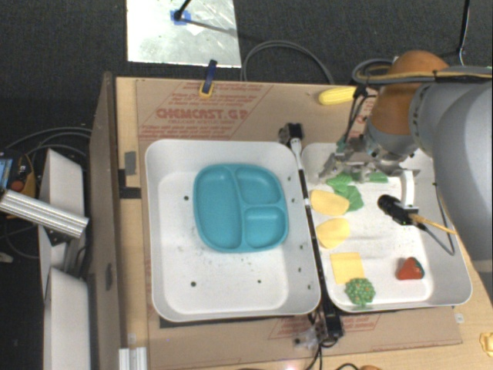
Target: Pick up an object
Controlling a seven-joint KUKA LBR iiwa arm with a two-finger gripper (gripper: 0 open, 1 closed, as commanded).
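Noting the pincer [356,166] low over the green toy leaf [350,193] at the far end of the right bin [443,287], I judge the pick unfinished: nothing looks lifted, and I cannot tell whether the pincer is spread or pinching.

The left shallow white plastic bin [173,245] is flecked with small dark specks. In it, the divided plastic tray [239,206] is plain teal all over. The right shallow white plastic bin [451,276] carries brighter colours:

- a leafy plastic piece [350,193] in mid green
- an upper rounded slice [329,202] and a lower rounded slice [333,231], both pale yellow
- a flat square slab [347,267] in stronger yellow
- a knobbly broccoli-like floret [359,290], green mottled with lighter green
- a small rounded toy [410,269] in red

The table [200,114] is tan brown, printed with red lettering. The robot arm [454,122] is grey, with an orange band [400,91]. The floor [54,45] is black, and the crinkled sheet [181,21] on it is silvery.
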